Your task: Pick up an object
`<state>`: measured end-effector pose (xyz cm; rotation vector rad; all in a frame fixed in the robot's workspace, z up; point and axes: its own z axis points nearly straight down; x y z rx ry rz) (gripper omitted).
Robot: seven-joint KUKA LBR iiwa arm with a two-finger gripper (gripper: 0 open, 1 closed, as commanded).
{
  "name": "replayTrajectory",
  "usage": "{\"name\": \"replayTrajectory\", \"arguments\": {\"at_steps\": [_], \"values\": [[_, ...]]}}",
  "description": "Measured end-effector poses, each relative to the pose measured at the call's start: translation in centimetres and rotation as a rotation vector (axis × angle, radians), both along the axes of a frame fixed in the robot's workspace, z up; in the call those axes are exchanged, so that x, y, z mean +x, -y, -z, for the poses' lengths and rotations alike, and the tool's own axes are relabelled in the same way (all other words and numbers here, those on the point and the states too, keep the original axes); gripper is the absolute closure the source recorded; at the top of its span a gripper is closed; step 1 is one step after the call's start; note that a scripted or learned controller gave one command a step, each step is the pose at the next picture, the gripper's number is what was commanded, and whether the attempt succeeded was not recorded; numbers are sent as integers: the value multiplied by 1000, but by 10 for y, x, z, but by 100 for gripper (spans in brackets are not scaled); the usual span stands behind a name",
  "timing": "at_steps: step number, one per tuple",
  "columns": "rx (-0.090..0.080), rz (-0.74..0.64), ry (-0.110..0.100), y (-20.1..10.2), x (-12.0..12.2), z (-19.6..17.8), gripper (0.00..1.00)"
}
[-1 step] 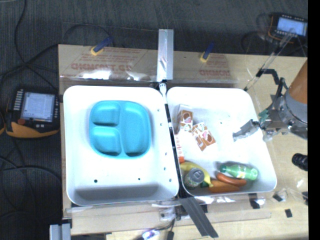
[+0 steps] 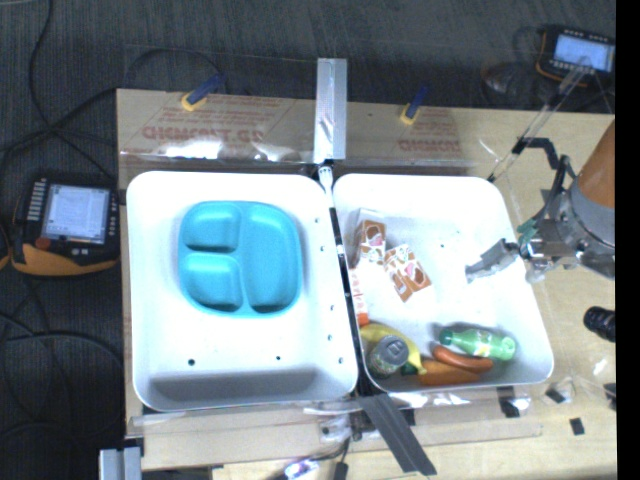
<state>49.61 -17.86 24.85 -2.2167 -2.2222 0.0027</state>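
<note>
Gripper [image 2: 500, 258] over the right bin's [image 2: 440, 193] right side, nothing visibly between its fingers; whether they are spread or closed cannot be told.

A green bottle [image 2: 478, 343] lies on its side near the bin's front right corner, long axis left to right. Just below it lies an orange carrot-like piece [image 2: 455, 361]. Snack packets [image 2: 392, 260] lie near the centre. A blue tray [image 2: 240, 258] sits in the left bin [image 2: 160, 368].

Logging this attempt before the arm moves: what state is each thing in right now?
gripper: over the right bin's right side, holding nothing.
green bottle: lying on its side.
carrot: lying flat beside the bottle.
snack packet: lying flat.
blue tray: flat in the left bin.
</note>
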Motion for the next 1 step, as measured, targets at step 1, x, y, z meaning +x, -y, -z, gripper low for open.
{"name": "replayTrajectory", "arguments": {"at_steps": [1], "values": [[0, -63, -1, -79, 43, 112, 0]]}}
